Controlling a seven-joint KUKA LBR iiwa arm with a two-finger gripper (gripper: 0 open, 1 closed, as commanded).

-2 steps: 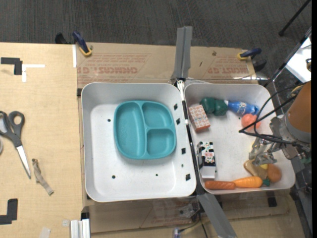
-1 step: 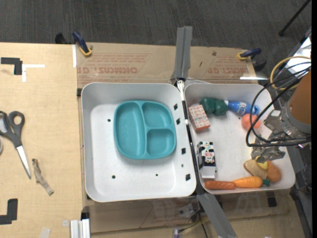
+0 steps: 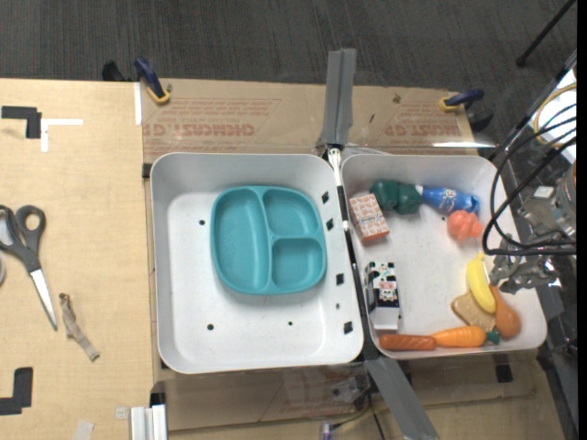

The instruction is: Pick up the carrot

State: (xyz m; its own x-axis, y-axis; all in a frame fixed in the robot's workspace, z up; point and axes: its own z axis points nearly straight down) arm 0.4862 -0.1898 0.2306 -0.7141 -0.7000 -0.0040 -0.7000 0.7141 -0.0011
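The carrot [image 3: 459, 337], orange with a green stub at its right end, lies flat along the near wall of the right bin [image 3: 417, 269]. A red-orange sausage-like piece [image 3: 408, 342] lies end to end with it on the left. My gripper [image 3: 521, 277] hangs over the bin's right rim, up and to the right of the carrot and apart from it. A banana [image 3: 479, 284], a bread slice [image 3: 468, 312] and an orange piece [image 3: 506, 319] lie between the gripper and the carrot. Nothing shows in the gripper.
The right bin also holds a pink box [image 3: 367, 216], a cow-print carton [image 3: 382, 291], a dark green toy [image 3: 399, 195], a blue bottle [image 3: 447, 197] and a peach-coloured fruit [image 3: 463, 225]. A teal divided plate [image 3: 269, 239] sits in the left bin. Scissors [image 3: 32, 255] lie on the bench at left.
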